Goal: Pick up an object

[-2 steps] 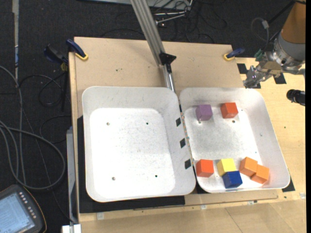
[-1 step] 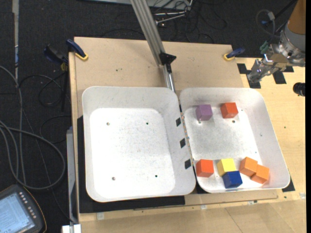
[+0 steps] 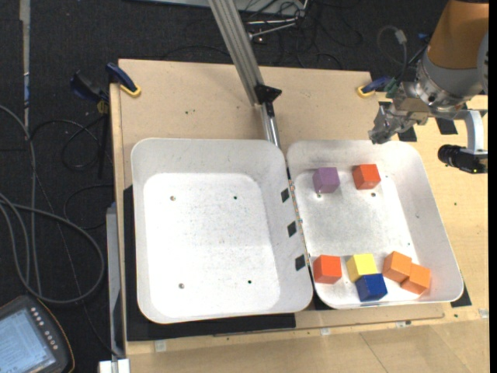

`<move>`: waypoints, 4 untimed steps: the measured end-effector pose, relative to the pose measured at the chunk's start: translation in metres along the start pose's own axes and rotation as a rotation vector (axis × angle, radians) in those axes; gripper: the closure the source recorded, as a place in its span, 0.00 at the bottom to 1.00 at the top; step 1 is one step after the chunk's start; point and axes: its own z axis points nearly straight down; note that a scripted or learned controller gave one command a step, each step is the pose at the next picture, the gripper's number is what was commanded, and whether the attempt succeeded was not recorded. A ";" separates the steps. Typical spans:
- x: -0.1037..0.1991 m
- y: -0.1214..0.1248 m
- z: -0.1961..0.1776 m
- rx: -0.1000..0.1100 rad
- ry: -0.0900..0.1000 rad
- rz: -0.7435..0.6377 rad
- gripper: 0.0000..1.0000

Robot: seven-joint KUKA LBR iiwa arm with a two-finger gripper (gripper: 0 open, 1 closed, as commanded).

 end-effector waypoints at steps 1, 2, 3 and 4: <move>0.045 -0.018 -0.006 -0.001 0.000 0.000 1.00; 0.102 -0.041 0.004 0.001 0.001 -0.001 1.00; 0.154 -0.054 -0.003 -0.001 0.001 -0.002 1.00; 0.210 -0.067 0.012 0.001 0.000 -0.002 1.00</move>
